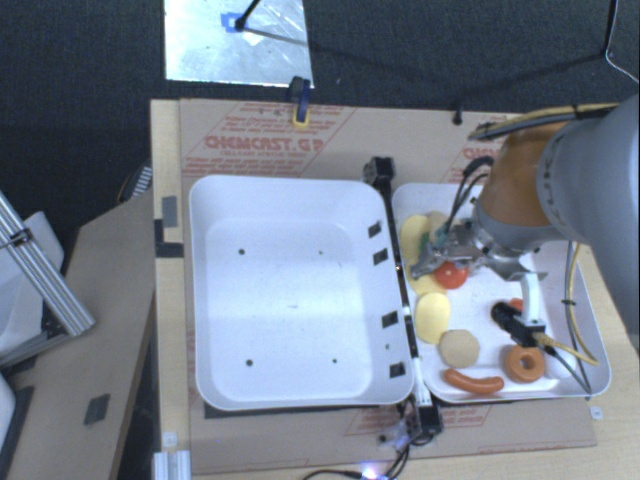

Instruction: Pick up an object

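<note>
1. Reaching into the right bin [590,363], the gripper [440,256] hangs low over a red tomato-like piece [452,276], beside the yellow pieces [415,234] near the bin's left wall.
2. Whether its fingers are open or closed I cannot tell; the metal parts blur together there.
3. The step looks like the approach to a grasp.
4. Next, the fingers must go around one piece and close before lifting.
5. The left bin [290,288] lies beside it.

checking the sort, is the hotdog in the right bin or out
In: the hotdog lies on the right bin's floor near its front rim.
</note>
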Controlling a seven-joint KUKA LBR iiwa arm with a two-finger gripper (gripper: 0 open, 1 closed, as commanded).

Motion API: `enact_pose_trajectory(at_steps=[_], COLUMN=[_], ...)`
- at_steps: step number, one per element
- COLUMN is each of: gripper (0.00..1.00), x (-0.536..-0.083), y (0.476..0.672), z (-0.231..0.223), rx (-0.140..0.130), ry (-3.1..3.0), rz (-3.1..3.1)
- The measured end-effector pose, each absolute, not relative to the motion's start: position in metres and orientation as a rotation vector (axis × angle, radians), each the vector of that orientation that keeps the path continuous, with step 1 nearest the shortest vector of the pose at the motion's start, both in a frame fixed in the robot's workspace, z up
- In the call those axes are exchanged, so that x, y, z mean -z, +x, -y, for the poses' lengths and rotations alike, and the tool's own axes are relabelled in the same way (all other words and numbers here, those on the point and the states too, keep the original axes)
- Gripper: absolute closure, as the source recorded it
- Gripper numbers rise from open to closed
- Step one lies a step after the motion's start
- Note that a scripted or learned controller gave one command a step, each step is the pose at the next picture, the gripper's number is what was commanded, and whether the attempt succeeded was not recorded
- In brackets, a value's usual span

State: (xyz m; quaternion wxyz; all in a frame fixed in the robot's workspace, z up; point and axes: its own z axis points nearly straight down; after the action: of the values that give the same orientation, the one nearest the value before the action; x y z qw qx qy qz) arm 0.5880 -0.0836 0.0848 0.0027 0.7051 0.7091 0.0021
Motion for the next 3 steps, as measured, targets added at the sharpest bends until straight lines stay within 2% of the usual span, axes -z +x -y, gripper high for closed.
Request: enact_pose_trajectory(at_steps=[1, 2, 3], gripper=[0.00, 0.00, 0.00], x=[-0.096, -0.160, -0.134], y=[0.570, 0.567, 0.545], z=[0.084, 0.013, 0.026], rx=[0.001, 0.002, -0.016], ry=[2.220, 2.221, 2.217], rz=[-2.223, -2.221, -2.256])
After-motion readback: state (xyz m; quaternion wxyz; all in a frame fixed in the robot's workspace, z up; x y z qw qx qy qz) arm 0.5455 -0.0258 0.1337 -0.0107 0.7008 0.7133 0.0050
